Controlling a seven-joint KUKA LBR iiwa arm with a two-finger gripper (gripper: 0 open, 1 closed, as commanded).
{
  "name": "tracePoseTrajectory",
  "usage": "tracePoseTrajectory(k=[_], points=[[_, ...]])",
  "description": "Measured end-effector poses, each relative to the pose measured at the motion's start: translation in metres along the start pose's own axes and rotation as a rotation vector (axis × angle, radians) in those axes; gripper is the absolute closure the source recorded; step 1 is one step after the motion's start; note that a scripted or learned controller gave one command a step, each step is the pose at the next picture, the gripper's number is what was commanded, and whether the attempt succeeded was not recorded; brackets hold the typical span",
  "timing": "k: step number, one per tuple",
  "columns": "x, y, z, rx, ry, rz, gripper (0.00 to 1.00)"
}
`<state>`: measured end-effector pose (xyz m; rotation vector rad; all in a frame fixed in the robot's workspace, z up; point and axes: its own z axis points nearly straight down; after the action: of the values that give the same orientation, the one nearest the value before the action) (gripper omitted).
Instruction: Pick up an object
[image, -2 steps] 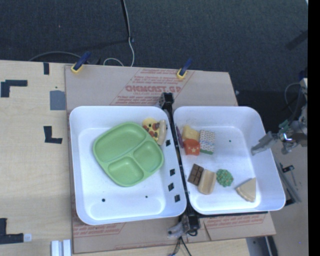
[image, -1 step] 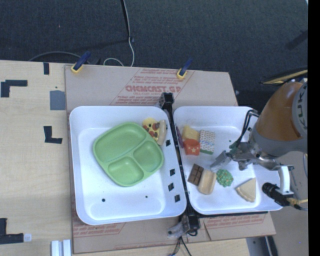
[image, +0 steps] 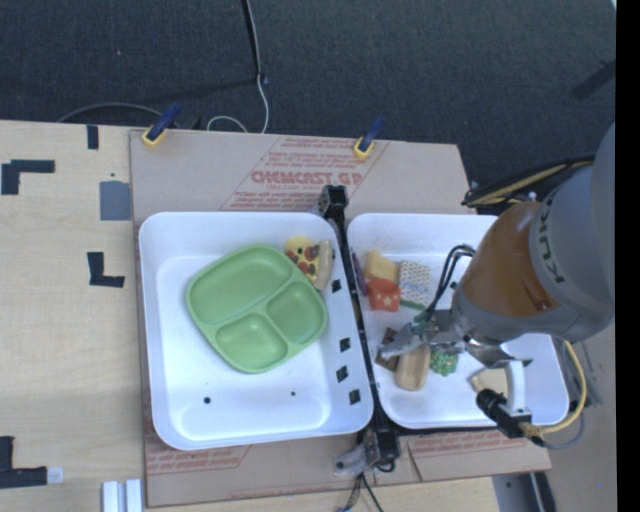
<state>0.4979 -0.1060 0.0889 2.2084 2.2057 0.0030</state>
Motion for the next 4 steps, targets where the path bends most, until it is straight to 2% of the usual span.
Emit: tracePoseTrajectory(k=[1,2,3,4], points=[[-0.001,0.004,-0.016,-0.009,0.004,0.002,1.00],[0.000,0.003,-0.015,-0.005,0.006,0.001,0.00],[-0.037,-0.010,0.000,0.002,0.011,-0.003,0.00],[-0.040,-0.008,-0.013,-0.008,0.001,0.000,1.00]])
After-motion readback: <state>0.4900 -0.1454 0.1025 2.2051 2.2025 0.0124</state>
